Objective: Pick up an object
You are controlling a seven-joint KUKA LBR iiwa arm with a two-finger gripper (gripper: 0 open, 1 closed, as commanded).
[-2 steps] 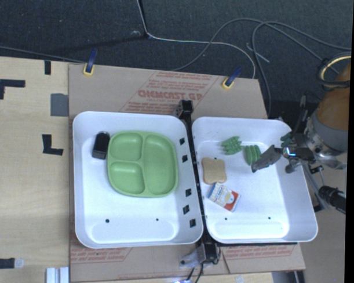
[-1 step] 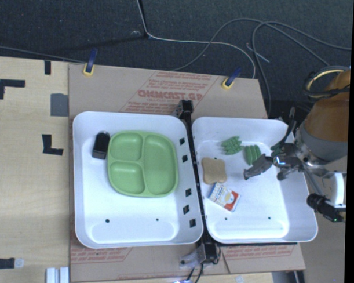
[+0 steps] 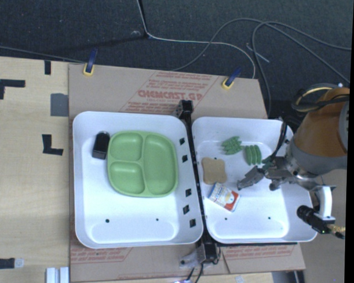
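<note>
Green ridged plastic toys (image 3: pixel 241 149) lie at twelve o'clock in the right white bin (image 3: pixel 278 228), a tan square pad (image 3: pixel 213 170) and a small red-and-white packet (image 3: pixel 223 197) toward nine o'clock. The tool (image 3: pixel 252 176) hovers just below the toys, seemingly released, gripping nothing.
</note>
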